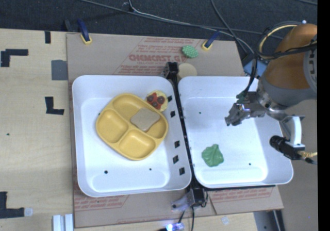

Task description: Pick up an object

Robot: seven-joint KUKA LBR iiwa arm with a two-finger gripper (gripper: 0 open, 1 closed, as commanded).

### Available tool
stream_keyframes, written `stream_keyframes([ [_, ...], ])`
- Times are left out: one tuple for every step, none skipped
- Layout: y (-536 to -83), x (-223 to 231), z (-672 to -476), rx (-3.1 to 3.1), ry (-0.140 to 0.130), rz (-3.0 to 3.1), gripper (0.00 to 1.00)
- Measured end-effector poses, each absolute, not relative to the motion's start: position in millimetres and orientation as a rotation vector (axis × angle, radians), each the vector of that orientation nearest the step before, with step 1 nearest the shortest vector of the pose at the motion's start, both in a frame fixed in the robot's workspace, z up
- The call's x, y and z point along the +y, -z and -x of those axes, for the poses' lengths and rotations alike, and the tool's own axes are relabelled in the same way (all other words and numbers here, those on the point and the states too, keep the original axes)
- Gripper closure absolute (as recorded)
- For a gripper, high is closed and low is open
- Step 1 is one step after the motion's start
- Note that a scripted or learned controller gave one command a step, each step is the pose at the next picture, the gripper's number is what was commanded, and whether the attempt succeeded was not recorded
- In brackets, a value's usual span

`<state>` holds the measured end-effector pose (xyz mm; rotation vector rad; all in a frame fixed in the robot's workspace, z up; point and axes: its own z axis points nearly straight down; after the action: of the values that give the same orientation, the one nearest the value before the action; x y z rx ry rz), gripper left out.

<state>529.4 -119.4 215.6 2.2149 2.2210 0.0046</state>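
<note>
Both white bins (221,91) look like smooth, glossy plastic. The yellow tray (111,124) looks plastic too. Matt cardboard (149,57) lies under them.

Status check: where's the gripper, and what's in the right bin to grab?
Gripper over right bin, nothing between its fingers. Green leafy piece lies loose, nearer the front. Nothing in the way.

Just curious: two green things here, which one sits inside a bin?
The leafy green piece lies in the right bin; the dotted green one sits outside on the cardboard.
</note>
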Motion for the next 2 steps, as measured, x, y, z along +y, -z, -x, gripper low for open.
stream_keyframes([
  [-269, -120, -530.7, 2.22, -0.004, -2.216, 1.0],
  [-251, -73, -540.4, 2.228, 0.002, -2.217, 1.0],
])
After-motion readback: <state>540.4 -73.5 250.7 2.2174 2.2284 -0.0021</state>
